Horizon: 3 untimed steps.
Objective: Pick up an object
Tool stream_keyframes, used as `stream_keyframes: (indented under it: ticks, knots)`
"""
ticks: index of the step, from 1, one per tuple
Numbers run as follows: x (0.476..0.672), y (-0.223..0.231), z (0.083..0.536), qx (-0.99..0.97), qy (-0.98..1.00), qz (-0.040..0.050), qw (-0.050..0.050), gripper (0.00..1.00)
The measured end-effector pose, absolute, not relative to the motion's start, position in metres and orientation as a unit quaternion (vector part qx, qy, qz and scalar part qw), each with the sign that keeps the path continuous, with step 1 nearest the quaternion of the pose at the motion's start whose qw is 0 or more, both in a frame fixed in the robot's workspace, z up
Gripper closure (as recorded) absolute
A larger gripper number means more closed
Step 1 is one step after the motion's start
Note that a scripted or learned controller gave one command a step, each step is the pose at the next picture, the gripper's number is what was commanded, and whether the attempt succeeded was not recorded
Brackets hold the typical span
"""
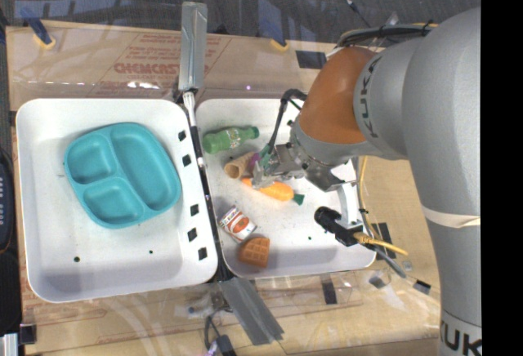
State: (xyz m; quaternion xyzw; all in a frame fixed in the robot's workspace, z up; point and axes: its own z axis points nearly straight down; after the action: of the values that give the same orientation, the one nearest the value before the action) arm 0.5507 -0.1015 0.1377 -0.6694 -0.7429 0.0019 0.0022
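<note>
A: What lies close around the gripper point(261, 175)?

B: It hangs near the middle of the right bin point(245, 107), just over the thick end of the carrot point(276, 193). The carrot lies flat across the bin's centre with its green tip toward 4 o'clock. Whether the two touch cannot be told.

A: And the jaws?

B: The wrist hides them from above, so nobody can tell whether they are apart or together.

A: What stands nearest?

B: A tan cylinder point(234, 169) lies just beside the gripper at its 9 o'clock. A green bottle point(230, 138) lies on its side at the gripper's 11 o'clock, with its neck pointing to 3 o'clock.

A: Anything further off?

B: A red-and-white packet point(237, 222) lies at 7 o'clock from the carrot, apart from it. A brown waffle piece point(255, 251) sits at the bin's 7 o'clock, near the front wall and near the packet.

A: What gets in the way?

B: The arm point(343, 97) comes in from 3 o'clock. Its bulk covers the bin from about 1 to 3 o'clock.

A: And the other container?

B: The left bin point(106, 260) holds a teal divided plate point(122, 173). It has three compartments and lies flat near the middle. Both bins rest side by side on the counter point(122, 48).
</note>
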Motion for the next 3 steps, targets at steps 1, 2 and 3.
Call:
stream_keyframes:
  ticks: [1,2,3]
  knots:
    - [0.582,-0.119,0.091,-0.814,-0.581,0.0011,0.001,1.00]
    - [0.603,-0.173,0.092,-0.886,-0.463,0.0005,0.001,1.00]
    - [0.568,-0.182,0.091,-0.955,-0.297,0.0021,0.003,1.00]
